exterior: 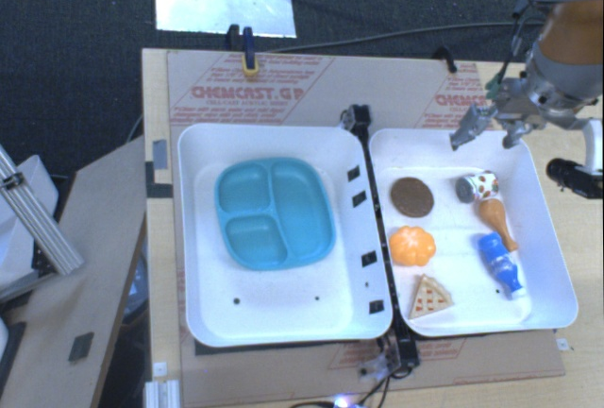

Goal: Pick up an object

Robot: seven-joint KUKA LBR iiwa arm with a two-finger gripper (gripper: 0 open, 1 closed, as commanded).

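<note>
Camera view is showing the gripper [488, 125] hovering over the right bin's [557, 288] far edge, its fingers spread and pinching nothing. By my reading the approach is underway: the ice-cream cone [491, 208] is lying just below, near the brown cookie [412, 196], so descending and centring is coming next.

I see the gripper [491, 129] spread open above the far edge of the right bin [552, 302], holding nothing. Below it in that bin lie a brown cookie [412, 196], an orange pumpkin [412, 246], a waffle wedge [429, 297], an ice-cream cone [491, 205] and a blue bottle [499, 264]. The cone's tip nearly touches the bottle. In the left bin [203, 321] I have a blue divided plate [275, 212], sitting flat.
</note>
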